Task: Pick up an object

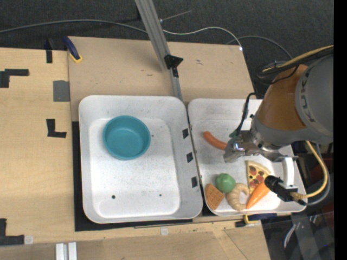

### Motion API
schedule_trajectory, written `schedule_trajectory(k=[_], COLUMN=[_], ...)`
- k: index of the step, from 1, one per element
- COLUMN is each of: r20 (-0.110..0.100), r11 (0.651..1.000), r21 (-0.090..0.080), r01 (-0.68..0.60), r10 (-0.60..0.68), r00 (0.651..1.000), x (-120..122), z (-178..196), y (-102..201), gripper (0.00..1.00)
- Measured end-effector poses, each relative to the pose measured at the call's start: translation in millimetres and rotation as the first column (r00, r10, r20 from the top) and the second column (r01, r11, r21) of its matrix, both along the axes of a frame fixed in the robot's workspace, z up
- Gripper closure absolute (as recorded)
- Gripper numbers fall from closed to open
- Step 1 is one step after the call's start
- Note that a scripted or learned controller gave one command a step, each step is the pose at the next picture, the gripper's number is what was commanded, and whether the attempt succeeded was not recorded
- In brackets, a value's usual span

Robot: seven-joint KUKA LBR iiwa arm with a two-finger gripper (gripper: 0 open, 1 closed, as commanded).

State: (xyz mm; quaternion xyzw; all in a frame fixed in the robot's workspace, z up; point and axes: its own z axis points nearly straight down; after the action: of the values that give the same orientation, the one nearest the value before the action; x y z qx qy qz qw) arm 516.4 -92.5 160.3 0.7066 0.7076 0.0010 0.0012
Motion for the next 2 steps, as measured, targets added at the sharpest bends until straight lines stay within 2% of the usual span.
schedule_trajectory(k=[1, 2], r20=[0.000, -0.005], r11=[1.000, 1.000], r21=[0.000, 0.002], r01=[0.000, -0.006], r10=[0.000, 0.006], r00=[1.000, 1.000], x=[1, 20], z=[46, 40], y=[0, 54], gripper=[1.00, 1.00])
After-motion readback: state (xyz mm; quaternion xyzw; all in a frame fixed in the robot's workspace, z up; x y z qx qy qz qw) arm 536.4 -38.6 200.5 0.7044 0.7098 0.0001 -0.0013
